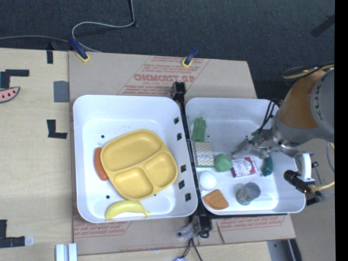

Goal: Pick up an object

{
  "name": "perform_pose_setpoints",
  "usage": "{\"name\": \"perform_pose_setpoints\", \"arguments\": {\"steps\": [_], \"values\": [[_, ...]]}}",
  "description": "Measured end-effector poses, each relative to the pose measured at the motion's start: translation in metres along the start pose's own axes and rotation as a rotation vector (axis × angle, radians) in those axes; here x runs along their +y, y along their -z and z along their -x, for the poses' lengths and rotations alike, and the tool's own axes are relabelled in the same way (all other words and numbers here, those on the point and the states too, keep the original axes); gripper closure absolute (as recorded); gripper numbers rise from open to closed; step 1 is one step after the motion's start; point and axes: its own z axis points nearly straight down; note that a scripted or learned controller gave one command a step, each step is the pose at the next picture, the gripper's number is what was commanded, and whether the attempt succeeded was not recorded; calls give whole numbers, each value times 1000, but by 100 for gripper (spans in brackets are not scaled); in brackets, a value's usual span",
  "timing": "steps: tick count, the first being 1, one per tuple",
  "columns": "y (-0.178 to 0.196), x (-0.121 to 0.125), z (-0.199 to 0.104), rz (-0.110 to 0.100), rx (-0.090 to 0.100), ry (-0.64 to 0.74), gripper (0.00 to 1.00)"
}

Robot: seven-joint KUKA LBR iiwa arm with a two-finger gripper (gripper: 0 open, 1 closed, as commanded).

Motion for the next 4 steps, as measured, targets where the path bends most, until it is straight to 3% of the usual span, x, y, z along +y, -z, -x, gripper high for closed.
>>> {"name": "perform_pose_setpoints", "arguments": {"steps": [1,2,3,4], "values": [[0,-29,-37,2,-2,0,0],[9,-28,-37,2,-1,0,100],[125,-74,-71,-3,1,0,100],[161,-73,-126,-3,1,1,100]]}}
